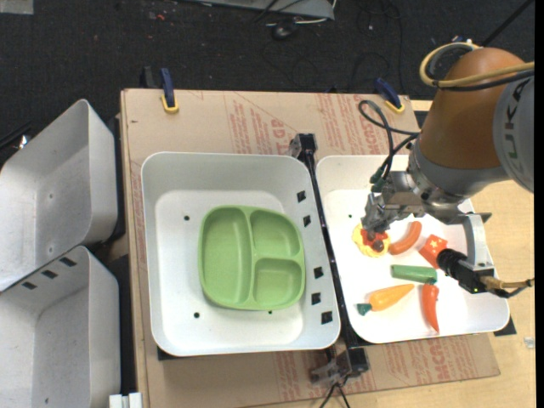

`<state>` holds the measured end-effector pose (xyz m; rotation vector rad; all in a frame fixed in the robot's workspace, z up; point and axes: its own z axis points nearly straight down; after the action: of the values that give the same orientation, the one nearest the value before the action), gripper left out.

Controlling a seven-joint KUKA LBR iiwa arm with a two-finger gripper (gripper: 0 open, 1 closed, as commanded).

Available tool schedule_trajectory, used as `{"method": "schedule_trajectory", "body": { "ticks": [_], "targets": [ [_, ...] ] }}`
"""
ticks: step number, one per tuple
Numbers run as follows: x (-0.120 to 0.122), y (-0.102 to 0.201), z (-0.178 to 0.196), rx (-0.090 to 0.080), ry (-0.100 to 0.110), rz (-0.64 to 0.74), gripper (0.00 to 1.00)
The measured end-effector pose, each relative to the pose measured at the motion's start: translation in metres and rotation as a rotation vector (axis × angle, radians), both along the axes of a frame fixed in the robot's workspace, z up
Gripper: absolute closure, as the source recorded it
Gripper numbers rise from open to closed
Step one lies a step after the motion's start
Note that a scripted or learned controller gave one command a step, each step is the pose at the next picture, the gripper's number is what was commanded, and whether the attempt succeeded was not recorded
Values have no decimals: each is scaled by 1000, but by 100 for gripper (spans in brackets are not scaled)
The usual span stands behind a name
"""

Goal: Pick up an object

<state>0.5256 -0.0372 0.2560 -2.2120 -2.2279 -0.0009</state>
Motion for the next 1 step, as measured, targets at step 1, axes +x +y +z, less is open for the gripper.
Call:
{"method": "schedule_trajectory", "body": {
  "ticks": [1],
  "targets": [
    [4, 55, -1, 0, -1, 1, 100]
  ]
}}
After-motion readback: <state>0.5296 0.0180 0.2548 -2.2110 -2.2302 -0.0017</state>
